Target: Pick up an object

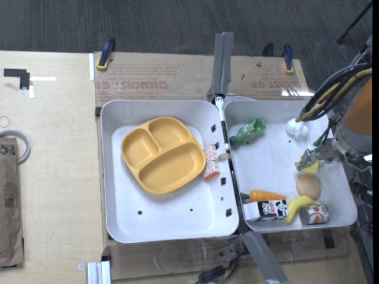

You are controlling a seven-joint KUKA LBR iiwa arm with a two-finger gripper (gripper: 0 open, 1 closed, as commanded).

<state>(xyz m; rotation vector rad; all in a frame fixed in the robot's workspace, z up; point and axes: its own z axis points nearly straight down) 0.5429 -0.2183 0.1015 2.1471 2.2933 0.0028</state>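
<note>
Your gripper [309,161], grip state hard to tell, sits just above the potato [308,186] in the right bin [266,152].

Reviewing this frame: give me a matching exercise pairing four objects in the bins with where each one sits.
Things:
1. yellow divided plate
2. green toy
3. carrot
4. can

Places:
A. right bin, far left corner area
B. right bin, near right corner
C. left bin, middle
D. right bin, near left, just above the small carton

Pairs: 1-C, 2-A, 3-D, 4-B
</note>
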